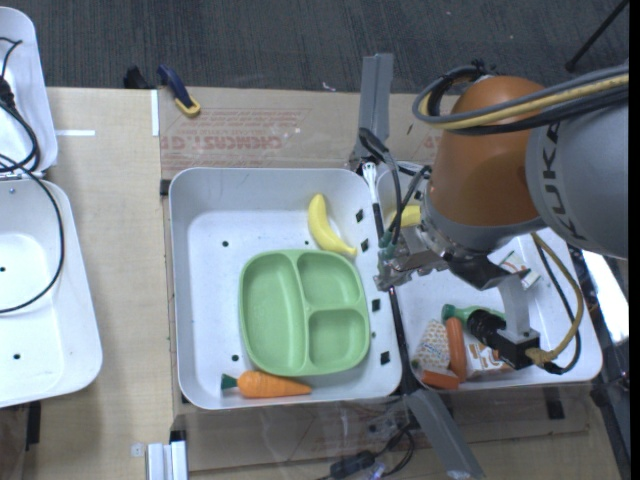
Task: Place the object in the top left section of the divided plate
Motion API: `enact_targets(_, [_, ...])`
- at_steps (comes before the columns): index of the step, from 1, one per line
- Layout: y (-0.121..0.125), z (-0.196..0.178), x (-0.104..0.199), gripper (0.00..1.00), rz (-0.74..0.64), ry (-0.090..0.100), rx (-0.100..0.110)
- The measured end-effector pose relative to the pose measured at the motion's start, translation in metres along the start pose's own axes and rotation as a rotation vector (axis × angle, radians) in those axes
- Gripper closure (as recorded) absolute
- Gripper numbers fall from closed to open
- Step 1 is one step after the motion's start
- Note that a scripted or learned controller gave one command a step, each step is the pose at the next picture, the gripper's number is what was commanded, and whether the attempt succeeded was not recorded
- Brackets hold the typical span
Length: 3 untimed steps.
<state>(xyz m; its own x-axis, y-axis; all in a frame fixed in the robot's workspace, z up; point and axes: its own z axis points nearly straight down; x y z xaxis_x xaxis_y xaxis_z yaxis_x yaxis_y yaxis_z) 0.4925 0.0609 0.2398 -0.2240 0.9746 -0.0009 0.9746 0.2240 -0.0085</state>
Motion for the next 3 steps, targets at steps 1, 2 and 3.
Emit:
enact_targets(1, [0.000,0.000,0.000,0.00,0.000,0.000,0.000])
enact_targets(2, [0.001,-0.005,-0.002,1.00,0.005,-0.002,0.008])
enact_targets(3, [0.011,0.003,0.002,1.00,-0.046,-0.001,0.000])
